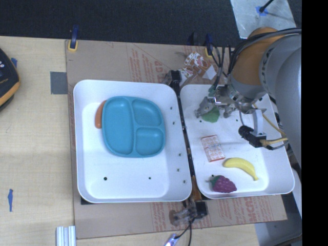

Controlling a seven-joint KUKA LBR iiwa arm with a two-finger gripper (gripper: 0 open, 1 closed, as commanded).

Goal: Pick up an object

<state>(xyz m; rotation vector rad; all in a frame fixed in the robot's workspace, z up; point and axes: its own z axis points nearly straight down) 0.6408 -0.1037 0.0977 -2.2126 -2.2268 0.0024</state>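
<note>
The hand sits low in the upper left part of the right bin, at the end of the grey arm that comes in from the right with its orange band above the wrist. Whether the hand is released or clenched cannot be told from this slanted view, since the metal parts and cables crowd together there. A green object lies right under the hand, touching or just below it; it cannot be told whether it is grasped.

Further down in the same bin, a small flat packet with red print lies near the middle. Below and to its right lies a yellow banana, and near the bin's lower edge a purple bunch of grapes sits just beside the banana.

The left bin holds a blue divided plate, with an orange object showing at the plate's left edge, partly beneath it.

Both bins rest on a brown cardboard sheet on the wooden worktop.
</note>
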